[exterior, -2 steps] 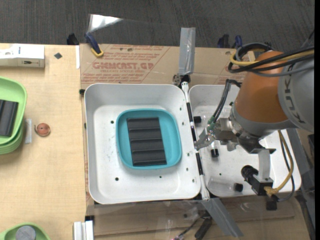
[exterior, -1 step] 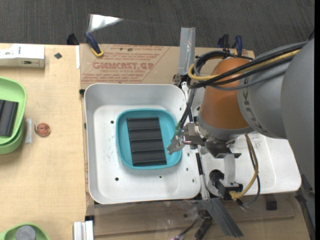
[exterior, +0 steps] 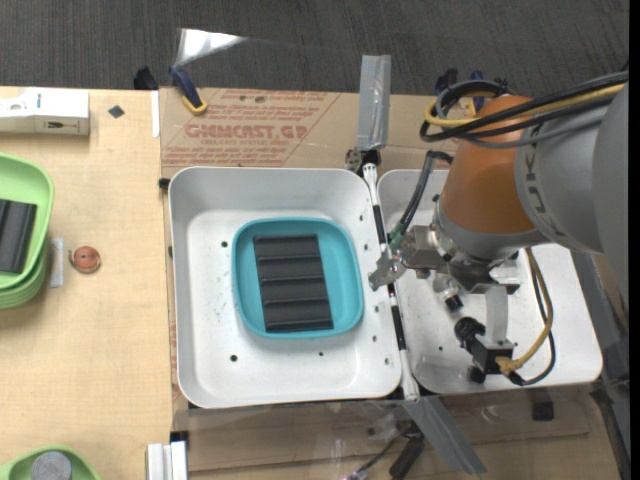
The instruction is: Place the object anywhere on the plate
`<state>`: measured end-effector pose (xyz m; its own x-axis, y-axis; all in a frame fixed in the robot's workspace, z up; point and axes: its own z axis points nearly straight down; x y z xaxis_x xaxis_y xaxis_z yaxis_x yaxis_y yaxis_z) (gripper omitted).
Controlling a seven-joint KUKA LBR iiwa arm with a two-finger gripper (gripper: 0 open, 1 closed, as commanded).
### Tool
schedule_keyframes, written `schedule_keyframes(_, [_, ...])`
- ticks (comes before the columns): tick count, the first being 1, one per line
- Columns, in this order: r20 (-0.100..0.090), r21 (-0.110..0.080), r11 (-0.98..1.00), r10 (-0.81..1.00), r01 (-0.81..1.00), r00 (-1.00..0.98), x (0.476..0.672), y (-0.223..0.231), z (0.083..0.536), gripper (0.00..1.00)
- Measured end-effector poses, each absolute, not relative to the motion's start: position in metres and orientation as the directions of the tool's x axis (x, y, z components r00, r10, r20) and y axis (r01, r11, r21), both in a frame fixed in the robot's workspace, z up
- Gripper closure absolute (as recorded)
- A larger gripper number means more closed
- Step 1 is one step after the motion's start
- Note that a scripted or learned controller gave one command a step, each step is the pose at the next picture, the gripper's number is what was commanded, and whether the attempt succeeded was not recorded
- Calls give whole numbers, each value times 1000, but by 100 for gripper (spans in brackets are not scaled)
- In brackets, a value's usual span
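Observation:
A teal square plate (exterior: 347,278) lies in the middle of the left white bin (exterior: 200,348). A black ribbed rectangular object (exterior: 292,283) rests flat on the plate, covering most of its centre. My gripper (exterior: 462,288) hangs over the left part of the right bin (exterior: 570,358), beneath the grey wrist and orange band that hide it from above. It stands apart from the plate, on the other side of the wall between the bins. Nothing is seen held under it.
A cardboard sheet (exterior: 255,123) lies behind the left bin. On the wooden bench at the left are a green tray (exterior: 25,193) with a dark item, a small red disc (exterior: 86,259) and a white box (exterior: 42,111). Cables loop around the wrist (exterior: 530,353).

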<state>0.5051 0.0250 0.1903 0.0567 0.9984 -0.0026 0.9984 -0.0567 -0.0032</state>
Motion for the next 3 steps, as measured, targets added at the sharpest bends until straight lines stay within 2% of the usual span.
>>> schedule_keyframes(1, [-2, -3, -26, 1000, 1000, 26, 517, -26, 200, 0])
schedule_keyframes(2, [-3, -3, -60, 998, 998, 60, 578, -24, 264, 0])
schedule_keyframes(3, [-3, -2, -160, 987, 987, 160, 599, -64, 354, 0])
